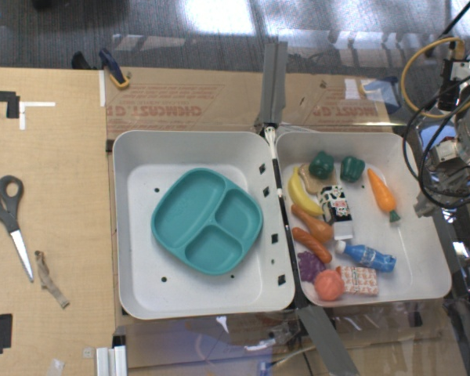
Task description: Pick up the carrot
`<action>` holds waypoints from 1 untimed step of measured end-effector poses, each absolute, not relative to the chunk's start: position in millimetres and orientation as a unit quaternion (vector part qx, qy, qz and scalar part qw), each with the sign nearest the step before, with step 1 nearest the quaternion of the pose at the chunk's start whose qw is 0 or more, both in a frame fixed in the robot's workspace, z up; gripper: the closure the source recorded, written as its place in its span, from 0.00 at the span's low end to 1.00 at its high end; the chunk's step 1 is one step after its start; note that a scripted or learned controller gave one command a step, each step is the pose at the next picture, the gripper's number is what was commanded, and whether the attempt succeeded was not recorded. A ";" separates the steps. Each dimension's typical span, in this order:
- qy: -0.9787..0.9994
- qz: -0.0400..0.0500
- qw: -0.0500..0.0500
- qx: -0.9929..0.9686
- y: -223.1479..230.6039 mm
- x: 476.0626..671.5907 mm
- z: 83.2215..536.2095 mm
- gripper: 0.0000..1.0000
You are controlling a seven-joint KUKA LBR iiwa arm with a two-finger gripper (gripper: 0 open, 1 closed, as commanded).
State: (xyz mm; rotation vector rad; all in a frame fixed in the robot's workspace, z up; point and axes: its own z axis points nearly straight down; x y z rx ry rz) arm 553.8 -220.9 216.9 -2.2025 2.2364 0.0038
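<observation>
The carrot (382, 192) is orange with a small green stem at its near end. It lies flat on the floor of the right white bin (423, 265), near the bin's right side, pointing away from the camera. It lies apart from the other items, with a green pepper (352, 168) just to its left.
The right bin also holds a second green pepper (322, 164), a banana (301, 194), a cow-patterned carton (337, 204), two sausages (313, 237), grapes (309, 265), a peach (329, 286), a blue bottle (372, 257) and a snack box (359, 280). A teal divided plate (207, 220) lies in the left bin (133, 233). Cables (439, 124) hang at the right.
</observation>
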 end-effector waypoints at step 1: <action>0.657 0.000 0.002 -0.754 -219.5 501.2 92.0 1.00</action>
